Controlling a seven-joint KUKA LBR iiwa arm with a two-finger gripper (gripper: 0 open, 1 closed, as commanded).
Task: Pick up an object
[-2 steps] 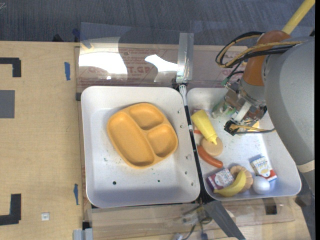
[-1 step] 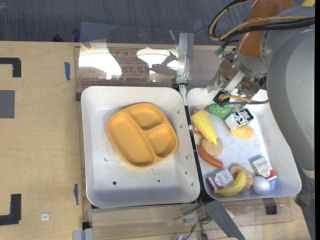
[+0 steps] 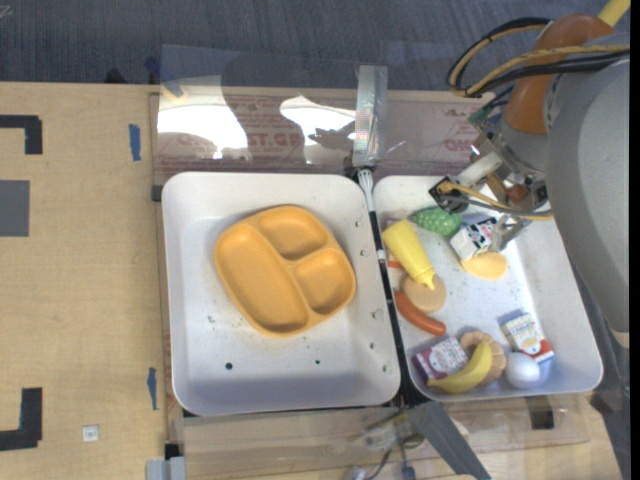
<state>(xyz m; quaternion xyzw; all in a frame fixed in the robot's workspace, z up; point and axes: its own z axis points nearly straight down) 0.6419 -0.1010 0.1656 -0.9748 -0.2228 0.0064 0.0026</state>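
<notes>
One white carton (image 3: 473, 238) lies just under the pincer (image 3: 499, 222); we cannot tell its opening, nor whether it grips anything. Left of the pincer sits a green lump (image 3: 435, 220), below it a yellow disc (image 3: 487, 265), far left a plate (image 3: 285, 268).

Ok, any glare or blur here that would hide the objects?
Camera view: bright glare patches on the clear sheet behind the left bin; the grey arm, close to the lens, looks soft; the yellow divided plate and the banana in the right bin stay readable.
</notes>
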